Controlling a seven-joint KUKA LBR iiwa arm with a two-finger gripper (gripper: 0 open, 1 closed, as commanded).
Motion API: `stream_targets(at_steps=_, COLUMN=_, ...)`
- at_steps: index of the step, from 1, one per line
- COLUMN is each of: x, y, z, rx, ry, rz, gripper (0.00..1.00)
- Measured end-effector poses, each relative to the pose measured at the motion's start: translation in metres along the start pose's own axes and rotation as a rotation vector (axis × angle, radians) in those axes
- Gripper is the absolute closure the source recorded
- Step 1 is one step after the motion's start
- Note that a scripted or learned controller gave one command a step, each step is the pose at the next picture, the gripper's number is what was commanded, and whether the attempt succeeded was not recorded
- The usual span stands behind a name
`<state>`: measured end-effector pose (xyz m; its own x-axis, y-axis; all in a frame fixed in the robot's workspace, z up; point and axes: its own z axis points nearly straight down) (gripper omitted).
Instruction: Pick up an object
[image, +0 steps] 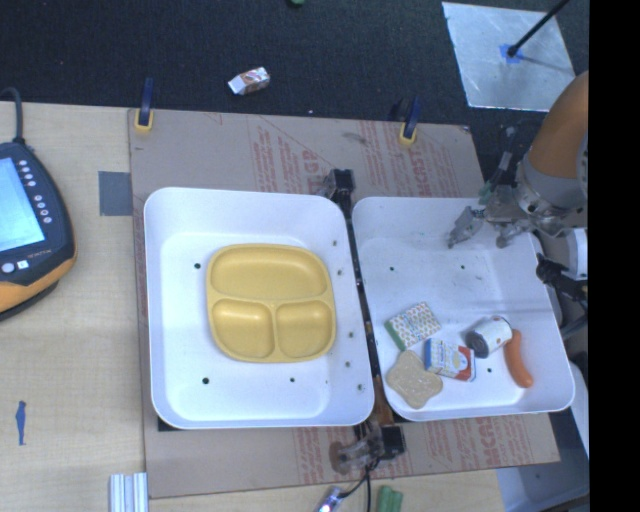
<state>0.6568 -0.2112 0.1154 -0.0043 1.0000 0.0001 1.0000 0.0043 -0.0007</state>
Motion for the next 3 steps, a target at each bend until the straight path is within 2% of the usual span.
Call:
stream_targets(at_steps=1, x=0.019, y=-0.080, z=0.000, rx=0.004, ry=0.000, rz=0.000, gripper=0.00)
stream_targets(at_steps=2, x=0.040, y=-0.147, z=0.024, rx=0.004, ry=0.000, rz=-0.002, gripper=0.00)
stream_targets(at_steps=3, x=0.000, y=-0.086, z=-0.028, rx=0.001, ry=-0.001, rz=0.000, gripper=0.00)
